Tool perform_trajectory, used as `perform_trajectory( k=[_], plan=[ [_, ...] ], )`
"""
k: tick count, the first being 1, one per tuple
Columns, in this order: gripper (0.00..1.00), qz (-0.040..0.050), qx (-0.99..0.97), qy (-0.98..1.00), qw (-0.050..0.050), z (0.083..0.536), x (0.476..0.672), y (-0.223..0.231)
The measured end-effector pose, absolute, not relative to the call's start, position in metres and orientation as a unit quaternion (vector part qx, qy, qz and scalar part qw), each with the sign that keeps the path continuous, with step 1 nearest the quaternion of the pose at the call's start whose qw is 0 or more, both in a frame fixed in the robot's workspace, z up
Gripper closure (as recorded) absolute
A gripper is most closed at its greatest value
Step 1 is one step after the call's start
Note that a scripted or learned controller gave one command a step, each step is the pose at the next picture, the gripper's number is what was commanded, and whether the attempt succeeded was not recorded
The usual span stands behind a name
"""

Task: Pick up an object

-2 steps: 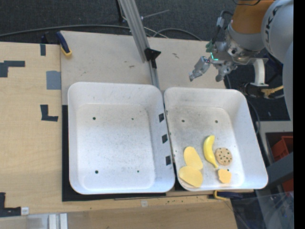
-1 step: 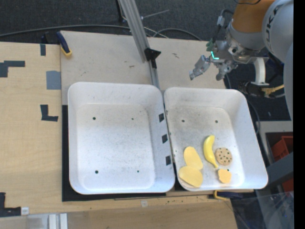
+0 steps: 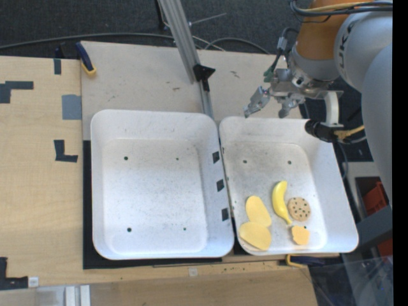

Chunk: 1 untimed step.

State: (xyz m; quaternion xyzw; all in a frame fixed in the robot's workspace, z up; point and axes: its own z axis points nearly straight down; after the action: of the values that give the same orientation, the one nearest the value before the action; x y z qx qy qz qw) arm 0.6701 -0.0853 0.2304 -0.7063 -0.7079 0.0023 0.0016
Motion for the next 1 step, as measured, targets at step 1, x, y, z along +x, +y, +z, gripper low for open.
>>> perform_trajectory(
  k=[1],
  plan=[
    [0.00,0.0032,-0.707,-0.708,0.002,0.1691,0.6702,-0.0928]
  ],
)
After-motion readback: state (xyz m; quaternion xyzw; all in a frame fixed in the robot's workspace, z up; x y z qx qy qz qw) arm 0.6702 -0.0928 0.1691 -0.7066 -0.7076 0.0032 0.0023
